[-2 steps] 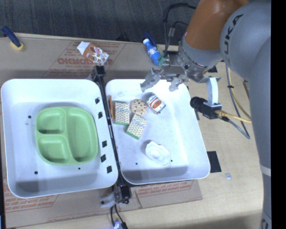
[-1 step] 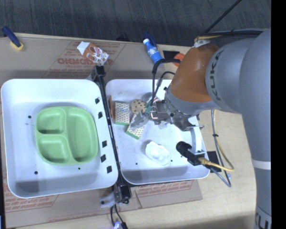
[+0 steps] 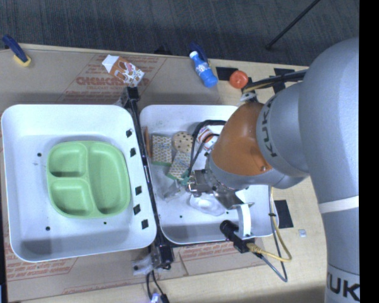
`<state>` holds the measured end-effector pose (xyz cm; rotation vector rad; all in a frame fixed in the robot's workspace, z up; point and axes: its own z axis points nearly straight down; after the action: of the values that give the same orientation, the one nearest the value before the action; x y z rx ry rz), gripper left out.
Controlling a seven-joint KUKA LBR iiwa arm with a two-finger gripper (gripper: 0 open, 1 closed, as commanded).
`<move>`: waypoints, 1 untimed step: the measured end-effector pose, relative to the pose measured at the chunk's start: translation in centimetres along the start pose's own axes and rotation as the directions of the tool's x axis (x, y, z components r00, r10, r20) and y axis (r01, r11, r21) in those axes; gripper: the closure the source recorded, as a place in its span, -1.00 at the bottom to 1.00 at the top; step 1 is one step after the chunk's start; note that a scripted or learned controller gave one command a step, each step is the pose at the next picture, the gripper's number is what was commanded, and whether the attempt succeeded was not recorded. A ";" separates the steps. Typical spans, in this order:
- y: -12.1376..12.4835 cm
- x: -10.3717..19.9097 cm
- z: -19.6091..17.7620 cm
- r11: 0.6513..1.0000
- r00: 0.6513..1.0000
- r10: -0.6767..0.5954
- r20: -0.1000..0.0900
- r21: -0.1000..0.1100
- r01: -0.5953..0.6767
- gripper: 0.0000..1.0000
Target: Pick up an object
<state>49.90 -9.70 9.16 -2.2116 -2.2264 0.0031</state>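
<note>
Two bins: a pair of shallow white trays sit side by side on the bench (image 3: pixel 63 74), touching along a black clip strip down the middle.
Arm: the big grey arm (image 3: pixel 322 137) comes in from the right and bends down over the right bin, its orange band (image 3: pixel 237 147) just above the wrist.
Left bin: the left bin (image 3: pixel 12 169) carries a pale green plate (image 3: pixel 87 178) with three compartments, lying flat near its middle.
Right bin: the right bin (image 3: pixel 177 232) has a loose heap of things toward its upper left, partly under the wrist.
Jaws: the gripper (image 3: pixel 199 185) is low in the right bin, by the heap; from where I stand the wrist hides it, and I cannot tell whether the jaws are apart or closed, or whether anything is between them.
Heap: two patterned pads (image 3: pixel 170 145), tan and dotted, lie next to each other, with a greenish strip (image 3: pixel 177 167) just below them and a clear wrapper (image 3: pixel 205 204) beside the wrist.
Behind the bins: a blue bottle (image 3: pixel 204 68) lies tilted on the bench, an orange ball (image 3: pixel 239 78) near it on the right, and a small printed carton (image 3: pixel 123 70) further left.
Far corner: a blue and yellow clamp (image 3: pixel 16 50) sits at the bench's upper left edge.
Cable: a yellow wire (image 3: pixel 271 251) loops off the front of the right bin.
</note>
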 end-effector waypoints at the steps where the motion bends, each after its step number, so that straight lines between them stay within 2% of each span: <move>1: -2.3 0.0 -0.6 1.000 1.000 -0.001 -0.001 0.001 0.001 -1.00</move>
<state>47.58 -9.71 9.78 -2.2100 -2.2260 0.0039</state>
